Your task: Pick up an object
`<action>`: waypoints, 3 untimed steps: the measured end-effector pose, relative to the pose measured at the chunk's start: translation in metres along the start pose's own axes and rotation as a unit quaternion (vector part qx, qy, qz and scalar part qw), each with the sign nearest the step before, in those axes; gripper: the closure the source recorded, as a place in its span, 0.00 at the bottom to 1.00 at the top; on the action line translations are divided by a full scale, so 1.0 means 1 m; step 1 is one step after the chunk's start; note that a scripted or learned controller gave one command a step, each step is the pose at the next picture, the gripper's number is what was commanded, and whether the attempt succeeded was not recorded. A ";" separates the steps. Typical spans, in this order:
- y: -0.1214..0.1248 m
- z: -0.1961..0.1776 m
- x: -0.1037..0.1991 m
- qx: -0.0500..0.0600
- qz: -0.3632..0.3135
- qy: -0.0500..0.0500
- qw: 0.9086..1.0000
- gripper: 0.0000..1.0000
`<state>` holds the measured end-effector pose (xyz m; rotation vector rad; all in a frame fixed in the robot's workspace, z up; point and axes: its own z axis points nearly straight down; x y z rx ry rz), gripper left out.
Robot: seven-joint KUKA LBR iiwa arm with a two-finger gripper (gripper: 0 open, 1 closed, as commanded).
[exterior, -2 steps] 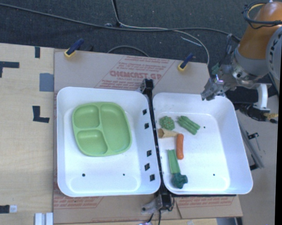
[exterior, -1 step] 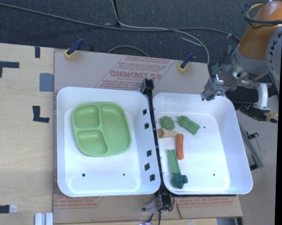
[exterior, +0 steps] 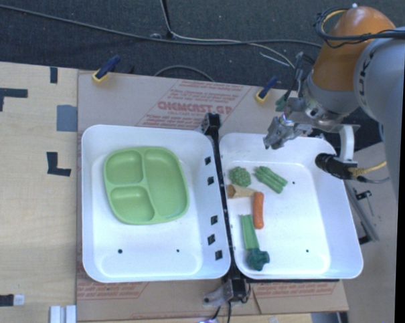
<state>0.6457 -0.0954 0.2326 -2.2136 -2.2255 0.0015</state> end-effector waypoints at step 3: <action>-0.019 0.014 0.168 0.000 -0.001 0.000 1.000 1.00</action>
